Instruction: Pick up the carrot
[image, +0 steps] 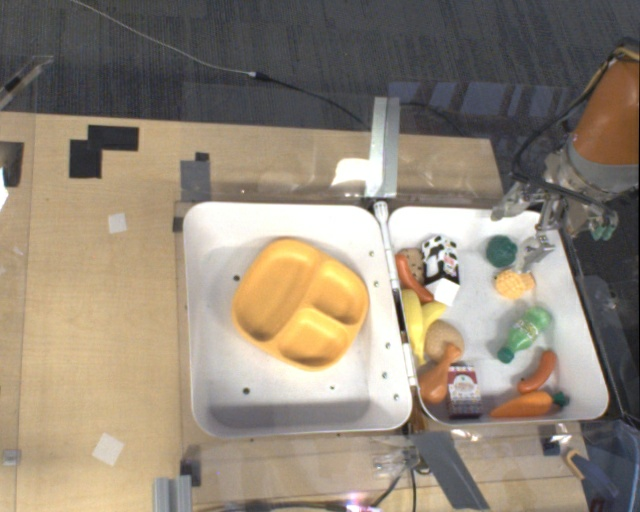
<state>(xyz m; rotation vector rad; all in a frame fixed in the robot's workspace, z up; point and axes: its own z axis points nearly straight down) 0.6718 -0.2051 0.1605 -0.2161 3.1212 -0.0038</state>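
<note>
Your carrot (523, 405) lies at the lower right of the frame, flat along the bottom wall of the right bin (580, 300): a smooth, tapered orange cone with a green stub at its right end. Just above it rests a short, glossy orange-red sausage (538, 370), and up from that a knobbly green plastic bottle (524, 334). A ridged yellow corn piece (514, 284) and a round dark-green item (502, 250) sit near the bin's upper edge. The left bin (210, 300) carries a moulded yellow plate (300, 301) with rounded compartments, on the pale wooden table (90, 330). Your arm (610, 125) comes in at the upper right, its end effector (545, 235) pointing down above the corn, well apart from the carrot; you cannot tell how wide it stands.
</note>
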